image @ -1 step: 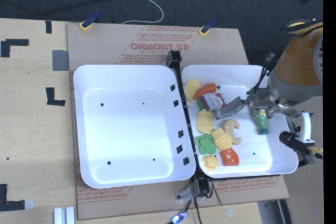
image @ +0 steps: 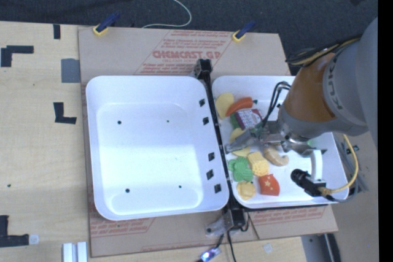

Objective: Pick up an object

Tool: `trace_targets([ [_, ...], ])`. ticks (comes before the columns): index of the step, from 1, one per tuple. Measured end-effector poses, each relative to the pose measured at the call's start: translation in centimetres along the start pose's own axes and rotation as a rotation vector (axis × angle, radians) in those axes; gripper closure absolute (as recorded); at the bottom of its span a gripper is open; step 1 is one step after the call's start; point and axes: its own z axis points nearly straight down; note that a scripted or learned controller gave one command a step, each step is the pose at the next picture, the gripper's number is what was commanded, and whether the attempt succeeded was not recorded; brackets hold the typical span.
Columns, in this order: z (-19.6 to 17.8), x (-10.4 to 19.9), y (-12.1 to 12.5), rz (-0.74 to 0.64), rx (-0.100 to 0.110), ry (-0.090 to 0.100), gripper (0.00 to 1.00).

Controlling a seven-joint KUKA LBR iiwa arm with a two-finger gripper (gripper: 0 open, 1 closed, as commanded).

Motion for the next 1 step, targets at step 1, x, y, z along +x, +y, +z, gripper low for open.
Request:
trace_targets([
  [1,-0.79,0.21,-0.05,-0.002,0.003,0.003,1.00],
])
